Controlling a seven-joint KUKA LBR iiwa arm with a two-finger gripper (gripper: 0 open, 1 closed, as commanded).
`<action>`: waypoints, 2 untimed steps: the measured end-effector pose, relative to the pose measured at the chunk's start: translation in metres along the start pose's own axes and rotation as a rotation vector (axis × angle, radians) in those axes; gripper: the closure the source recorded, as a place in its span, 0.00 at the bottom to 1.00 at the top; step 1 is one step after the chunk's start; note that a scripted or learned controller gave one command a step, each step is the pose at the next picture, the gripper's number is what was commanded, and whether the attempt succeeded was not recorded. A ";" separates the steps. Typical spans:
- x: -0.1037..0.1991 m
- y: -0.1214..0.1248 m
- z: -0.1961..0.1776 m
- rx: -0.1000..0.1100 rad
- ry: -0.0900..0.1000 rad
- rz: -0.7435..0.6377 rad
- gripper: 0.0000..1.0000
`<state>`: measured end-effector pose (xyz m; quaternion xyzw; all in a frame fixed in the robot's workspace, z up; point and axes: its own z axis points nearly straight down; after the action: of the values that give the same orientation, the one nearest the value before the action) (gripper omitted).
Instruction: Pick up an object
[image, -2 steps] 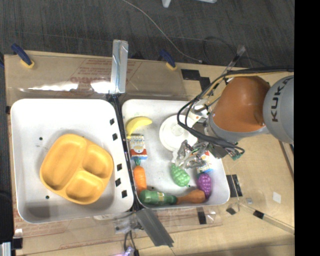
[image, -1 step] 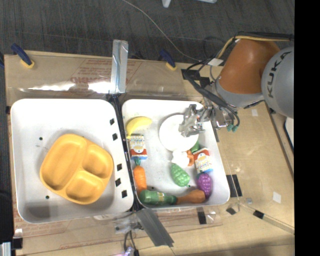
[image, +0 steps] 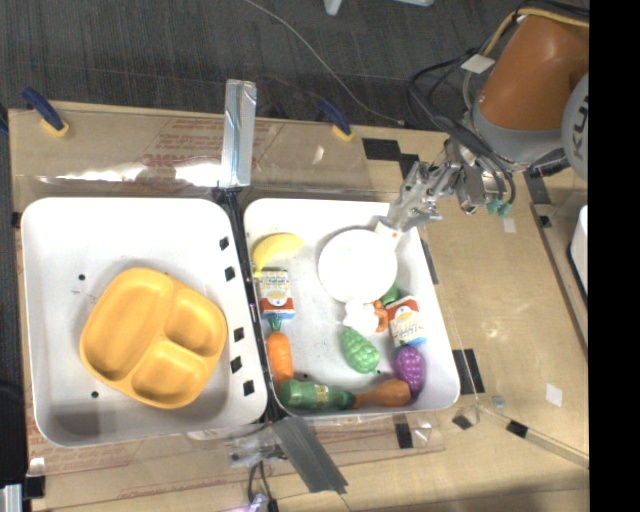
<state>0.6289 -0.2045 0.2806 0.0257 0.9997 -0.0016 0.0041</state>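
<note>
**Claw up by the rim, no toy picked yet**

Camera view, looking down on both bins:

The arm (image: 530, 80) comes in from the right, w/ its orange band up top. The claw (image: 418, 200) sits at the top right corner of the right bin (image: 440, 330), just over the rim. I can't tell if the claw is open or closed; it is too small and tangled to read. No toy shows inside it.

The right bin is full of toys. A white plate (image: 357, 265) lies near the top, and the claw tip is right beside its edge, maybe touching it; can't say for sure. A yellow banana (image: 276, 247) lies at the top left. Under it is a small bottle (image: 276, 294), then an orange carrot (image: 279, 354). Along the bottom lie a green bottle (image: 312, 396) and a brown toy (image: 388, 394). In the middle are a green bumpy toy (image: 360, 350), a small carton (image: 406, 324) and purple grapes (image: 409, 366).

The left bin (image: 40, 300) holds a yellow tray (image: 152, 336) w/ three parts.

How far along: I think it is early. All toys lie in the bins, none lifted. Left to do: grab one thing, prob. the plate since it is closest, and lift it up. The plate is flat and wide, so it may slip.
</note>
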 end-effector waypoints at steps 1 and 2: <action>0.062 -0.009 0.064 -0.005 0.008 -0.363 1.00; 0.142 -0.013 0.118 -0.007 0.010 -0.486 1.00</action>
<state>0.4873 -0.2103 0.1615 -0.2158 0.9764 0.0011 -0.0015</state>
